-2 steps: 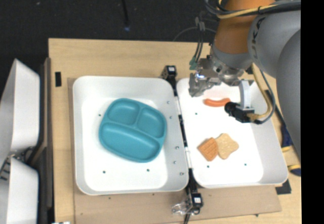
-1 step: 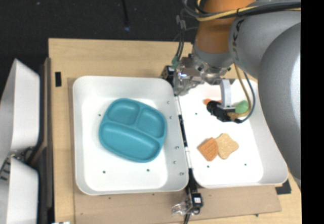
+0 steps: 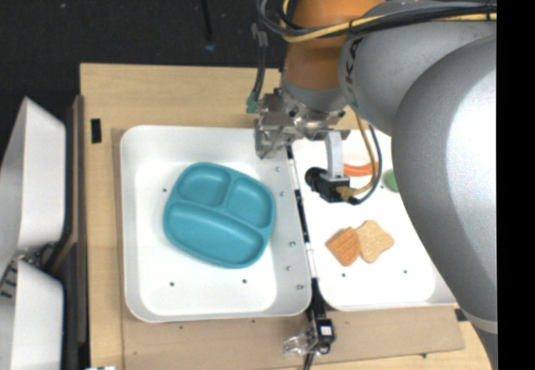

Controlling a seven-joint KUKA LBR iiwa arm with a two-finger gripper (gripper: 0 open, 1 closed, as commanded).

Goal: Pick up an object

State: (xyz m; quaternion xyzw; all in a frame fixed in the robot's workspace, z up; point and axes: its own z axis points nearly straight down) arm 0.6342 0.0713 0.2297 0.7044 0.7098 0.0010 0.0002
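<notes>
A teal divided plate [image 3: 219, 214] lies in the middle of the left bin [image 3: 146, 276]. In the right bin [image 3: 393, 285] an orange cracker-like piece [image 3: 342, 246] lies against a tan one [image 3: 375, 240]. Farther back, an orange and white object [image 3: 360, 166] and a small green thing [image 3: 390, 180] peek out from under the arm. My gripper [image 3: 272, 139] hangs over the back end of the divider between the two bins, above and to the right of the plate's far edge. Nothing shows in its grasp.
The big grey arm with its orange band [image 3: 322, 34] covers the back right of the right bin. A black cable fitting [image 3: 324, 184] hangs off the wrist over that bin. The wooden bench [image 3: 167, 93] surrounds the bins, and white containers [image 3: 38, 176] stand at the far left.
</notes>
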